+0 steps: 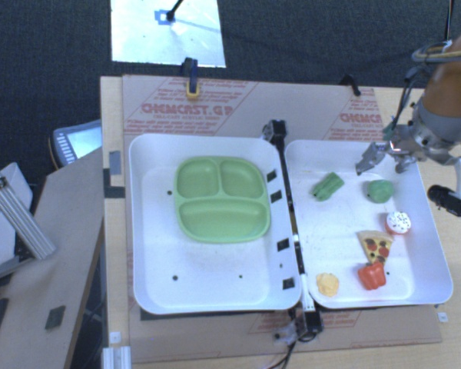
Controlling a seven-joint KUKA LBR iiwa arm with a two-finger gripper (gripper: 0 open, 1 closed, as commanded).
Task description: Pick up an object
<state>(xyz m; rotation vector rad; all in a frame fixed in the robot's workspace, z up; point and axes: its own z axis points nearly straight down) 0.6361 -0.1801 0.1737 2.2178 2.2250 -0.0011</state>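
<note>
The right bin (pixel 346 157) holds several toy foods: a green pickle-like piece (pixel 327 185), a round green piece (pixel 381 191), a white sprinkled cake (pixel 399 222), a pizza slice (pixel 376 245), a red pepper (pixel 373 276) and a yellow piece (pixel 327 284). My gripper (pixel 385 161) hangs over the bin's far right part, just beyond the round green piece. It is open, its fingers spread, with nothing between them.
The left bin (pixel 154 275) carries a green divided plate (pixel 221 199). A black clip strip (pixel 286 206) runs along the seam between the bins. A yellow clamp (pixel 192 89) sits at the bench's far edge.
</note>
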